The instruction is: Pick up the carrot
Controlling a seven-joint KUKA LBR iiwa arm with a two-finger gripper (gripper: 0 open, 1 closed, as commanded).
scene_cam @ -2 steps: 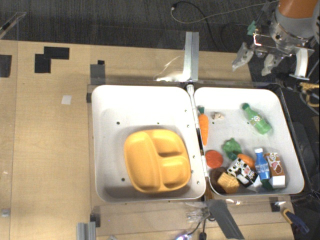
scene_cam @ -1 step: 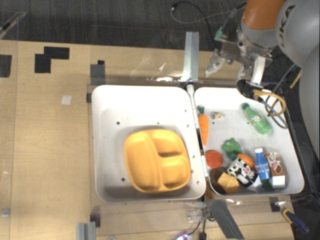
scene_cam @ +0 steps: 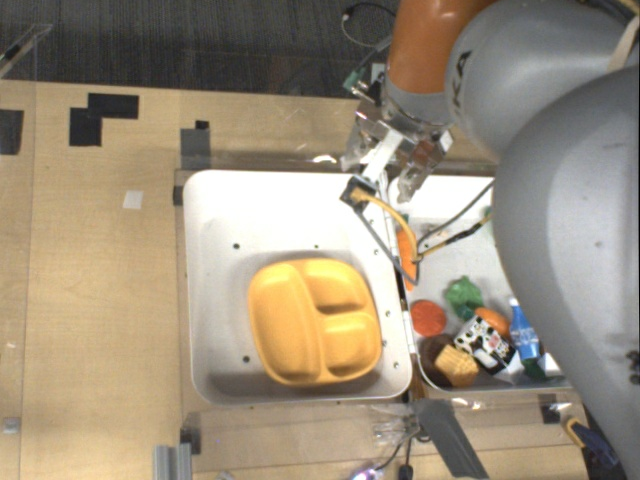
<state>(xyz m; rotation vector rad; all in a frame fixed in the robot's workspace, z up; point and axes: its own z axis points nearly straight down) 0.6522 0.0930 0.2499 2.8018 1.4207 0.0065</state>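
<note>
Orange carrot is being held just below the gripper, dangling over the divider between both bins. It is being gripped by its upper end, so it is hanging free of the toys below.

One fixed camera looks down at a slant from above the bench. The left bin lies left of the gripper.

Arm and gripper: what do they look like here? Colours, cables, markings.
The arm has bulky, smooth, rounded grey links, with an orange band above the wrist and part of a dark letter on the grey shell beside it. The gripper is pale metal with thin dark cables looping by its mount.
</note>
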